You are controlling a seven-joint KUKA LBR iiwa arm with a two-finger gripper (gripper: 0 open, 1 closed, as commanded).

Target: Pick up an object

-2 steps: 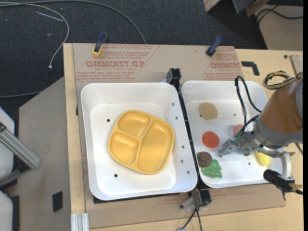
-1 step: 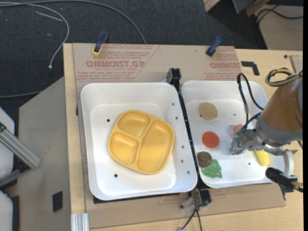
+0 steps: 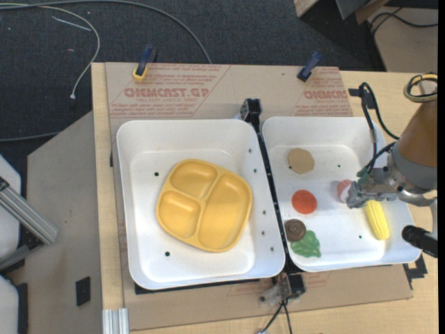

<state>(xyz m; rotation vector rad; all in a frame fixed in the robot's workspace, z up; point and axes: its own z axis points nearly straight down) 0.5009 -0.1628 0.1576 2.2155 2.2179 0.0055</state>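
Left bin [image 3: 132,186]: yellow three-compartment tray [image 3: 204,204]. Right bin [image 3: 327,127], the landmark: tan disc [image 3: 301,161] toward its far side, red-orange round piece [image 3: 304,202] at centre, brown piece [image 3: 295,229] touching green leafy piece [image 3: 306,245] at its near-left corner, yellow ribbed corn cob [image 3: 377,219] near its right wall. Pincer [image 3: 360,195] sits just beside the cob's far end; its state cannot be told.

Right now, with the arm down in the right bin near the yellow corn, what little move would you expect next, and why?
Probably a small shift toward the corn, then down. The gripper sits just above and left of it, with nothing seen in its grasp, so it looks not yet lined up.
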